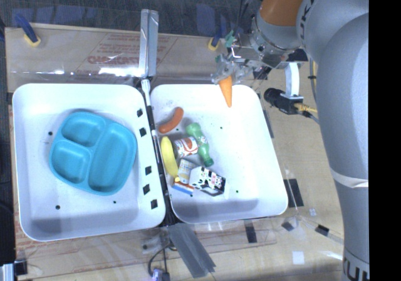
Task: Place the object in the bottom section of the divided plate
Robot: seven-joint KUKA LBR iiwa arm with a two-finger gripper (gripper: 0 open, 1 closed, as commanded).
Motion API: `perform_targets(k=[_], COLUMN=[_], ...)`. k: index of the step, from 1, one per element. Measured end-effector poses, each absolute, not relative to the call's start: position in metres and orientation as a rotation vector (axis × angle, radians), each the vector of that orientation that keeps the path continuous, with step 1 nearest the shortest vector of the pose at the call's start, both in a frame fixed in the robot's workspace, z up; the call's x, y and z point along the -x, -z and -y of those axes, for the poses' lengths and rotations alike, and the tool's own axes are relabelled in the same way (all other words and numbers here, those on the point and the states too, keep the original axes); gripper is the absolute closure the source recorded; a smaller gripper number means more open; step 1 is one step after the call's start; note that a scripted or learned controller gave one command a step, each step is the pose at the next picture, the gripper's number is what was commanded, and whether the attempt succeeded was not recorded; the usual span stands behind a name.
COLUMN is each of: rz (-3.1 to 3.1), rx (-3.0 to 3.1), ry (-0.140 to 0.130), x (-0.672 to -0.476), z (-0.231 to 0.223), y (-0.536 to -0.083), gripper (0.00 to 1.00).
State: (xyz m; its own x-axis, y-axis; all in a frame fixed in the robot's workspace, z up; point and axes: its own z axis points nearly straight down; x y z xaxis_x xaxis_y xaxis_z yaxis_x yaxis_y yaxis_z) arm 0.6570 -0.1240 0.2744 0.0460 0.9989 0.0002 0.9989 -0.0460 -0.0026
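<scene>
Carrot (225,93) gripped in claw (223,76), above right bin (266,148)

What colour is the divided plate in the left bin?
Light blue; the divided plate shows plainly in the camera view.

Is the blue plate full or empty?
Empty. The blue divided plate in the left bin shows bare blue in all its sections.
</scene>
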Motion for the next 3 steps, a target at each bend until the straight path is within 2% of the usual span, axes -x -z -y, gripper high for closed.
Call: perform_targets(k=[1, 2, 3], rz=[2.319, 2.399, 2.446], rx=[2.112, 2.022, 1.964], ry=[-0.006, -0.007, -0.008], x=[-0.619, -0.583, -0.559], z=[0.043, -0.007, -0.089], y=[-0.238, -0.19, -0.19], gripper=[1.0, 1.0, 1.0])
